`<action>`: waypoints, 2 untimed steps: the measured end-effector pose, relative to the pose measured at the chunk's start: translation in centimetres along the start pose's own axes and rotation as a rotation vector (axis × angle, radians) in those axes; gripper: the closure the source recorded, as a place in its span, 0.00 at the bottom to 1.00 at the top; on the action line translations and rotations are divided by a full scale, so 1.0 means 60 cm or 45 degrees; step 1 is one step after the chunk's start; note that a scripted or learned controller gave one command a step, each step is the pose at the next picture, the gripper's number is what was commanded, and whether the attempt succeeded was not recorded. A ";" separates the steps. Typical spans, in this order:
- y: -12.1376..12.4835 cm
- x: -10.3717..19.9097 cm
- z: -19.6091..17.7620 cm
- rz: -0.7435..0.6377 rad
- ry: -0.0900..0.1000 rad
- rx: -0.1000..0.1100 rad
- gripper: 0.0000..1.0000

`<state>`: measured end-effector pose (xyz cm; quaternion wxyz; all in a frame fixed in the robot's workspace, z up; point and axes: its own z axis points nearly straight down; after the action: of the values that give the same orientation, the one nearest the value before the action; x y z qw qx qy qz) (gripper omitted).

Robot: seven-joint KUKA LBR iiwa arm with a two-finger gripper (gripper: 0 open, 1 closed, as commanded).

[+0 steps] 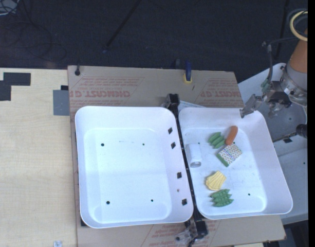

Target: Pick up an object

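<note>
The right bin [278, 187] holds several small objects. An orange carrot-shaped piece [232, 135] lies beside a green piece [216, 139]. Just below them is a checkered block [229, 154]. A grey-white cylinder [194, 156] rests near the bin's left wall. Nearer the front lie a yellow ridged piece [215, 180] and green pea pods [221, 197]. My gripper [261, 106] hangs over the far right corner of this bin, up and to the right of the carrot piece, with nothing seen in it.
The left bin [85, 138] sits beside the right one on a cardboard sheet [208, 89]. A black divider with clips [179, 153] runs between the bins. The arm's orange band [299, 55] is at the upper right.
</note>
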<state>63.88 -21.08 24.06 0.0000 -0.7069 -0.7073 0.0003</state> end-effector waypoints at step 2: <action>0.007 0.129 0.265 -0.003 0.004 0.008 0.00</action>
<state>64.27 -13.34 8.18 0.0034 -0.7061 -0.7081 0.0013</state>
